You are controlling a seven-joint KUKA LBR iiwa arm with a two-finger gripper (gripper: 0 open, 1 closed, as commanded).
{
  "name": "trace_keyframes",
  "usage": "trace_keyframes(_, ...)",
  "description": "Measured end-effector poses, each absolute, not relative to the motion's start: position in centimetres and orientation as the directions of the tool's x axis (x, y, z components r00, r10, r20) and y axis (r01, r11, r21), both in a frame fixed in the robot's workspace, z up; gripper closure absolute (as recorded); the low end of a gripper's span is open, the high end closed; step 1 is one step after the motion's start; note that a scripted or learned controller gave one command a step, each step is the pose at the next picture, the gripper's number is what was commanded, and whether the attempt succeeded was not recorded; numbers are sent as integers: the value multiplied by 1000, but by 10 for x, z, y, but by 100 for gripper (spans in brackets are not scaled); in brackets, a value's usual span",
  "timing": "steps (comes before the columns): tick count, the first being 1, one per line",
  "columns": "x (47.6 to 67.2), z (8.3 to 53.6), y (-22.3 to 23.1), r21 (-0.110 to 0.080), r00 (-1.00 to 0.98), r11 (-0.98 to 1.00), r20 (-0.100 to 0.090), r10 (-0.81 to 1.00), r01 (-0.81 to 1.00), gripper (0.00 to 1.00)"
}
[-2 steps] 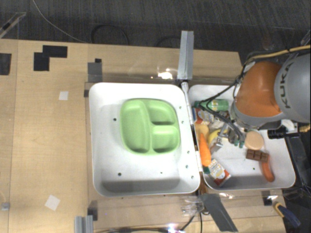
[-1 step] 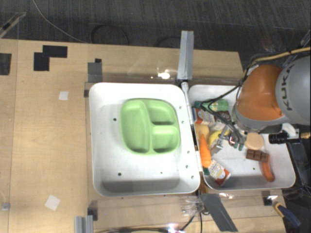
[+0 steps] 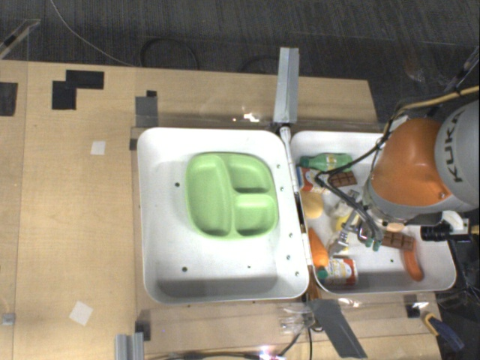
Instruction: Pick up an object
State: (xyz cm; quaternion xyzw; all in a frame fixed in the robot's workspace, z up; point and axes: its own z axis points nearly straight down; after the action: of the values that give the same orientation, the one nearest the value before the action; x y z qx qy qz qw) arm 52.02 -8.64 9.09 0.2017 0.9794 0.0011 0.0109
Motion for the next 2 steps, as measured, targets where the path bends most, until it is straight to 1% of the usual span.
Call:
trace_keyframes(1,515,91,-88,7,-795,795,-18,606,606,0)
trace_keyframes(2,520,105,-88,16,-798,799,-34,602,601,100)
